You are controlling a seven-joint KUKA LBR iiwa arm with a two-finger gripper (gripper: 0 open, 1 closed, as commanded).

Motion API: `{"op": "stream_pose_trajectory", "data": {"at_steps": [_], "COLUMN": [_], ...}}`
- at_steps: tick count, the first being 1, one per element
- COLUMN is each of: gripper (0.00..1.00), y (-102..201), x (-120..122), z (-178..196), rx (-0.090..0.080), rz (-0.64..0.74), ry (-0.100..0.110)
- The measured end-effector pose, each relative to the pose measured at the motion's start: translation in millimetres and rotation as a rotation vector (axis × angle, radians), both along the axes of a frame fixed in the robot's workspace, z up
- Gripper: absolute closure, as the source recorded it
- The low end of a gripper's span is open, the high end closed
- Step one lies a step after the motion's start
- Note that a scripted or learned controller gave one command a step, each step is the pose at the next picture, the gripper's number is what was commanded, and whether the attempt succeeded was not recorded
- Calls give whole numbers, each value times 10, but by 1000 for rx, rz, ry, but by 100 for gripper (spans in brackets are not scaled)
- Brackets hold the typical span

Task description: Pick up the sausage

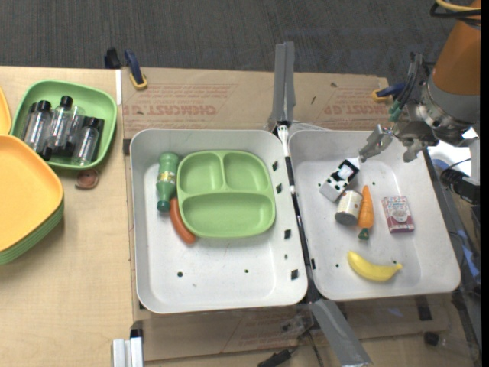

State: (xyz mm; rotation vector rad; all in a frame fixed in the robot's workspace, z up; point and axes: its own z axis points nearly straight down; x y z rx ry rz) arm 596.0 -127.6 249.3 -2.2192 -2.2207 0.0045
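Note:
The sausage (182,222) is a reddish-orange link lying in the left bin (221,281), tucked against the left edge of a green divided plate (226,193) and just below a green bottle (166,179). My gripper (393,147) hangs over the upper right part of the right bin (428,274), far from the sausage. Its two grey fingers (372,142) are spread apart with nothing between them.
In the right bin lie a black-and-white box (340,179), a small can (348,206), a carrot (367,209), a pink packet (398,213) and a banana (374,267). A green tray of bottles (65,125) and orange plates (27,197) sit at the left.

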Motion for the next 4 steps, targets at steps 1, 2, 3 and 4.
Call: {"op": "stream_pose_trajectory", "data": {"at_steps": [1, 2, 3, 4], "gripper": [100, 100, 100, 100], "y": [-10, -195, -608, -603], "x": [1, -165, -120, -373], "z": [79, 97, 254, -832], "rx": [-1, -1, -3, -3], "rz": [0, -302, -569, -869], "ry": [2, 0, -1, 2]}}
